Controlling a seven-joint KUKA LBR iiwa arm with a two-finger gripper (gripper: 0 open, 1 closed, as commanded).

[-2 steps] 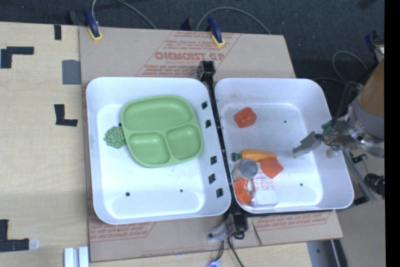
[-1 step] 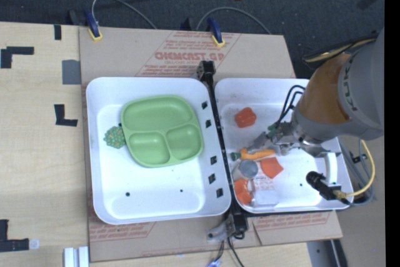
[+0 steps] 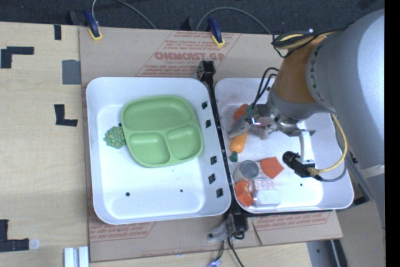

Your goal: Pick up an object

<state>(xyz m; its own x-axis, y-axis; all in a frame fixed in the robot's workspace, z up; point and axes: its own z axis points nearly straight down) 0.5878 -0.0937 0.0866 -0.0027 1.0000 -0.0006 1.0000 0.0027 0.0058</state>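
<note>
The counter (image 3: 37, 153) carries two white bins side by side. The arm (image 3: 350, 72) reaches in from the right over the right bin (image 3: 331, 197). The left bin (image 3: 106, 197) holds a green plate (image 3: 162, 130) with a small green lump (image 3: 114, 137) touching its left edge. The gripper (image 3: 250, 124) is low at the right bin's left side, among orange pieces (image 3: 238, 142); whether it is apart or together I cannot tell. Nearer the front lie a grey disc (image 3: 249, 169), an orange wedge (image 3: 272, 166) and a clear packet (image 3: 265, 192).
</note>
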